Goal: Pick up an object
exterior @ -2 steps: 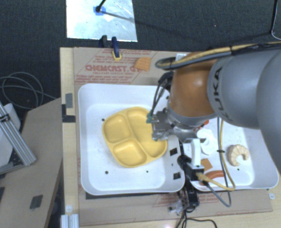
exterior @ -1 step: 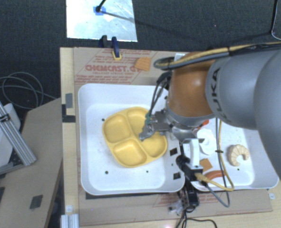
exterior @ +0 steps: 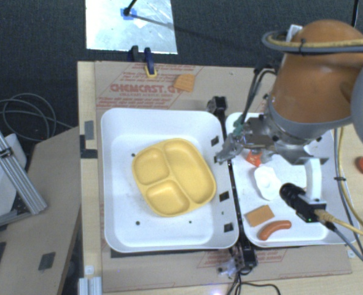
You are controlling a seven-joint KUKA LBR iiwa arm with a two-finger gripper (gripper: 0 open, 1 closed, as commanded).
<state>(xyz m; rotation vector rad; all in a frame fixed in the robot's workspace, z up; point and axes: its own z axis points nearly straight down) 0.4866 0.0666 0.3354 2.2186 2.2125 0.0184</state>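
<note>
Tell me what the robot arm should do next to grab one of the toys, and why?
Probably shift the hand a little toward the right bin and lower it. It sits over the divider between the bins, while the small red piece lies just beside it in that bin, the closest thing to grab. Whether its fingers are open is hidden.

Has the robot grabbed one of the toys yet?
Not yet, as far as the picture shows. Done: the arm has reached over the right bin. In hand: nothing I can see; its tool sits at that bin's left edge, near a small red piece. Left: the whole pick. The white piece, tan slice and sausage lie loose there, and the yellow tray sits in the left bin.
</note>
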